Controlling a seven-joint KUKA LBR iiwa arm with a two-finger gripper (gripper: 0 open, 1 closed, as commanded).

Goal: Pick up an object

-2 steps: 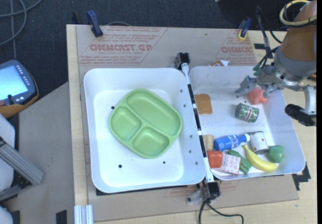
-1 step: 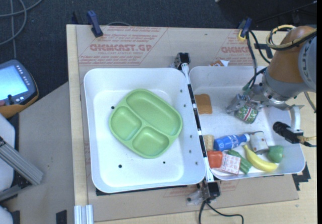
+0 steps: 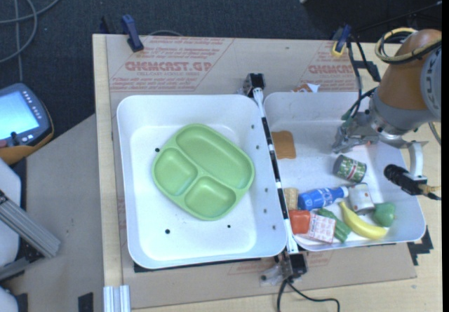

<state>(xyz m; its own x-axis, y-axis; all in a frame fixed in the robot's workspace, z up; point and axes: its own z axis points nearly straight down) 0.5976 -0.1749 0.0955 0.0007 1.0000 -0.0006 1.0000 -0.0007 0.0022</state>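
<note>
**A:** Where is the gripper [image 3: 349,137] sitting?

**B:** Low over the right bin [image 3: 309,104], toward its far half, hanging from the grey arm [image 3: 407,86] with the orange band. The metal fingertips are small and partly blurred into the white floor, so I cannot tell how far apart the jaws stand, and I see nothing clearly between them.

**A:** What lies closest to it?

**B:** A green can [image 3: 349,168] on its side, just below the jaws toward the near side and apart from them. To the jaws' left, near the wall between the bins, rests a flat brown piece [image 3: 283,144].

**A:** And the rest of the pile?

**B:** All nearer the front edge than the jaws. A blue bottle [image 3: 321,198] lies beyond the can, with a small white cup-like item [image 3: 360,198] just beside it. Below those are a yellow banana [image 3: 361,222], a green round fruit [image 3: 384,214] touching its right end, a red block [image 3: 299,221] and a red-and-white packet [image 3: 323,227] crowded together in the front corner.

**A:** The other bin?

**B:** The left bin [image 3: 133,163], well to the jaws' left, holds a green divided plate [image 3: 203,171] lying flat in its middle.
</note>
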